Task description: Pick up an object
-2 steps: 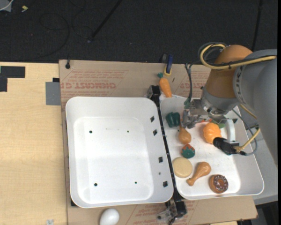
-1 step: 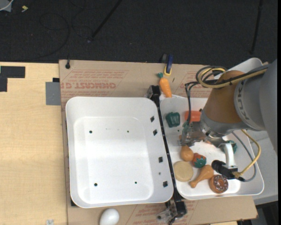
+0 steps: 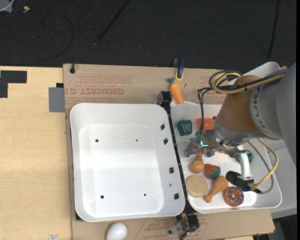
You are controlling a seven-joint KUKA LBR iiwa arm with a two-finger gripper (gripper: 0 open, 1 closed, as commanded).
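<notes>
My gripper (image 3: 200, 145) hangs low in the right bin (image 3: 270, 199), near its middle left. Toy food lies around it. A green pepper (image 3: 184, 127) and a red-orange block (image 3: 206, 124) are just behind it. An orange pear-shaped piece (image 3: 197, 164) lies right below it, possibly touching. Further forward are an orange and teal piece (image 3: 212, 171), a tan round disc (image 3: 196, 185), a drumstick (image 3: 217, 187) and a chocolate donut (image 3: 234, 196). The wrist hides part of the bin's back right.
The left bin (image 3: 80, 134) lies beside the right one, with a black divider (image 3: 171, 149) between them. A carrot (image 3: 176, 93) rests at the right bin's back left corner. A white ball (image 3: 117, 230) sits on the bench in front of the left bin.
</notes>
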